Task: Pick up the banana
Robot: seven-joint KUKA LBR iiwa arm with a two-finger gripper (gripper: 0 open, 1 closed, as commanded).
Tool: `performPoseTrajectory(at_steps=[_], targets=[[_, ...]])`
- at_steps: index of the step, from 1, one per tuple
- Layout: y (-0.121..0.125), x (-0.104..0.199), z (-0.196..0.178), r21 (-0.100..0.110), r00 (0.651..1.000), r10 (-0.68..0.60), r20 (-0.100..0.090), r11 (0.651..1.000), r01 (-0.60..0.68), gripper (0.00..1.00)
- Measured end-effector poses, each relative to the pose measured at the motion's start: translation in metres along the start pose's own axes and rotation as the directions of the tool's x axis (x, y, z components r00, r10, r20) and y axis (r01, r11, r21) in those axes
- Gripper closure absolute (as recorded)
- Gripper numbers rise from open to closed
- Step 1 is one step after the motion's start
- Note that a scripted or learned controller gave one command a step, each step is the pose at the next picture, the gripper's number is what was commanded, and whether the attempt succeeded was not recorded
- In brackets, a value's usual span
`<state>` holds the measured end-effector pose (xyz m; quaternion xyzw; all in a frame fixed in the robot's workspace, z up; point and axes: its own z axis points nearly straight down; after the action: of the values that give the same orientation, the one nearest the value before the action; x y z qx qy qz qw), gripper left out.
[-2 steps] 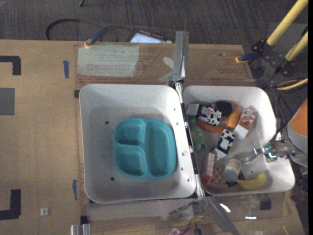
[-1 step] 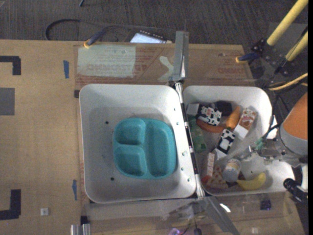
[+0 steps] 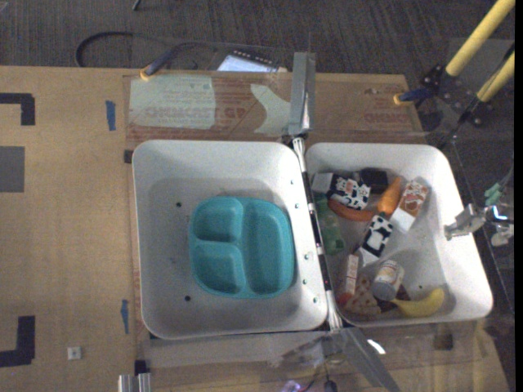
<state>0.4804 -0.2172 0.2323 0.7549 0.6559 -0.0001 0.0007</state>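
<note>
Bench [image 3: 65, 219]: a brown board carries both bins side by side, so whatever is picked in one can be set in the other with a short carry.
Left bin [image 3: 155, 178]: it holds one thing, and its floor around that thing is bare, which suggests it serves as the receiving side.
Teal tray [image 3: 243, 246]: a plate with three compartments lies flat near the middle of the left bin, open side up, nothing in it.
Right bin [image 3: 466, 276]: small objects crowd its left half and near edge, while the part nearest the arm's side is bare white floor.
Clutter [image 3: 359, 211]: cow-patterned boxes, an orange carrot-like piece, a red-and-white carton and a small can lie touching or overlapping, jumbled as if tipped in.
Gripper [image 3: 472, 221]: it sits over the right rim of the right bin, well apart from the pile; I cannot tell how far its fingers are spread, and nothing is seen between them.
Banana [image 3: 422, 303]: it lies flat at the near edge of the right bin, its left end just beside the can, its right end free. That free end looks the easier approach, in my judgement, since the can crowds the other.
</note>
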Motion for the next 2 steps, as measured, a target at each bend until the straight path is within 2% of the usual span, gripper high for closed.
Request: performPoseTrajectory(at_steps=[1,2], targets=[[-0.002,0.006,0.112,0.005,0.998,-0.07,-0.006,0.998,0.07,0.0],[-0.001,0.002,0.051,0.001,0.999,0.045,-0.001,0.999,-0.045,0.0]])
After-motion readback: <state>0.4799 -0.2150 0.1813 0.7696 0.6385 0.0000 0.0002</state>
